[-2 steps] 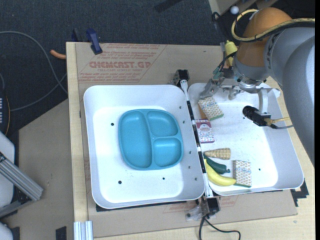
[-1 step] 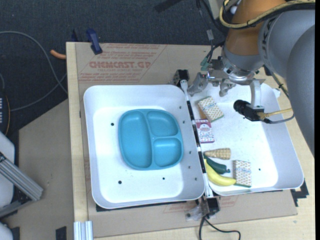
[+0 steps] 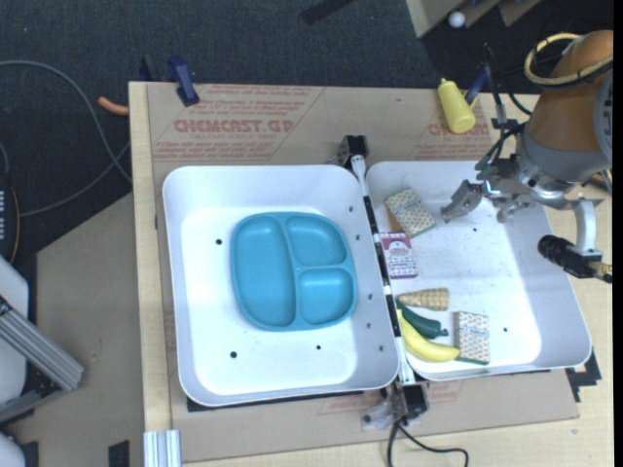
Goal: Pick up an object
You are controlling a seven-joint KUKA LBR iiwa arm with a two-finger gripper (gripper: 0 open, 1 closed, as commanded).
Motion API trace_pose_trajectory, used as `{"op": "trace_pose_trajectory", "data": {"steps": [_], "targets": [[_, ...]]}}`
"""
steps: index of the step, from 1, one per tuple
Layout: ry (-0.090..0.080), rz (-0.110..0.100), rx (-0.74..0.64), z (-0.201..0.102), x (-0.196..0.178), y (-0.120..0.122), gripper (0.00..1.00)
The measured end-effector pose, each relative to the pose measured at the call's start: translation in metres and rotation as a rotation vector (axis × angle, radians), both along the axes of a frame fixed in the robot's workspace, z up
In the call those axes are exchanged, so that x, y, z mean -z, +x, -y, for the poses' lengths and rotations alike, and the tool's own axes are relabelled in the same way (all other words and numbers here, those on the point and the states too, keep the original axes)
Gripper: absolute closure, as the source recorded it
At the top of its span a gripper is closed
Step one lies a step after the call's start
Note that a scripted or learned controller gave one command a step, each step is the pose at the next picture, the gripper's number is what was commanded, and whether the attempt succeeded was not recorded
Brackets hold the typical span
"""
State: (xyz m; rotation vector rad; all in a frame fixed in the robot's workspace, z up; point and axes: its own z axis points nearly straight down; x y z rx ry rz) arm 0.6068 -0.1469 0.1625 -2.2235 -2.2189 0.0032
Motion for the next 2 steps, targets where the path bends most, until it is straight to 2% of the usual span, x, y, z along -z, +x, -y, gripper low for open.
{"op": "trace_pose_trajectory", "data": {"steps": [1,2], "targets": [[0.0,0.017,-0.002,-0.042,0.061,0.038,0.0],[0.0,0.016,-0.004,-0.052,0.066,0.065,0.0]]}}
